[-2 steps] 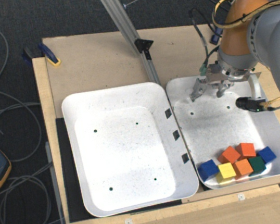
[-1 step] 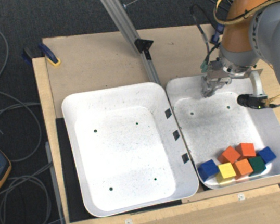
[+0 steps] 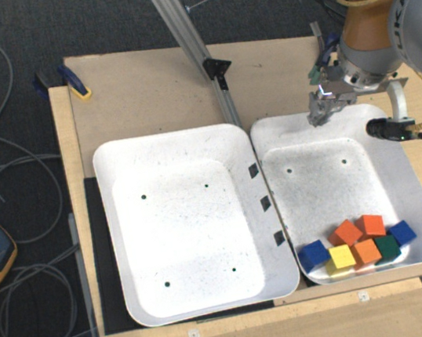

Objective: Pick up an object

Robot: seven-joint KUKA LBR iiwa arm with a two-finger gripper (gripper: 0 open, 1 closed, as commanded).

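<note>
Camera view gives me the wooden surface (image 3: 180, 73) first, then the two white bins side by side: the left bin (image 3: 184, 223) and the right bin (image 3: 342, 191). My arm (image 3: 380, 10) comes in from the right, and its gripper (image 3: 321, 113) hangs over the far rim of the right bin, well apart from the blocks. At this slant the fingers are a dark blur, so I cannot tell whether they are spread or pressed together; nothing shows between them.

The things to pick are small blocks (image 3: 356, 244), bunched in the near corner of the right bin and touching one another. I count seven, though the packing may hide another: three orange, two blue, one yellow, one green. I judge them light, stiff and not fragile, with flat faces that should take a pinch well. The blue block (image 3: 313, 254) at the left end of the cluster looks easiest, gripped across two opposite faces, since its neighbours crowd it least.
</note>
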